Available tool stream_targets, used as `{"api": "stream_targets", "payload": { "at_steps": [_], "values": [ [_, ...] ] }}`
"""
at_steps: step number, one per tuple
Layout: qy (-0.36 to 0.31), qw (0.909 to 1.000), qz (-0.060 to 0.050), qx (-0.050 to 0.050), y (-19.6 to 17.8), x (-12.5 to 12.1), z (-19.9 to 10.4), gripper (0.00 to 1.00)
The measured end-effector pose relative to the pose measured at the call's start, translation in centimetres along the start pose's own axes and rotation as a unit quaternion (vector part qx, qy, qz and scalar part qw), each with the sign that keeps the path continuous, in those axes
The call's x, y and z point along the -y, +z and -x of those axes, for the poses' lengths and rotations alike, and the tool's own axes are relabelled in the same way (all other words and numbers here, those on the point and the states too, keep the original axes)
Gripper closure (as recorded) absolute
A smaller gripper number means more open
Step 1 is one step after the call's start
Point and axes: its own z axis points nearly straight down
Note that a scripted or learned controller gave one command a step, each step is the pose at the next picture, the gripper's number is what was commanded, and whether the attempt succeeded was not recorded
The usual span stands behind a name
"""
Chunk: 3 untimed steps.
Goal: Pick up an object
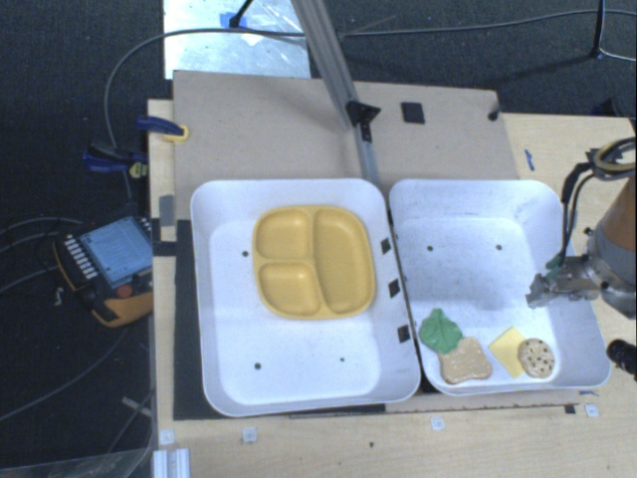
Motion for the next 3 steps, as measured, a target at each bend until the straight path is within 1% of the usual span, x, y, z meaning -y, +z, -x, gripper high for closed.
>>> {"api": "stream_targets", "payload": {
  "at_steps": [1,2,3],
  "values": [
    [-0.001,1.0000,0.000,0.000,-4.6,0.3,-0.4,1.00],
    [-0.001,1.0000,-0.001,-0.001,-7.2,0.2,-0.4,1.00],
    [-0.003,1.0000,-0.001,-0.001,-8.0,-1.7,-4.7,1.00]
  ]
}}
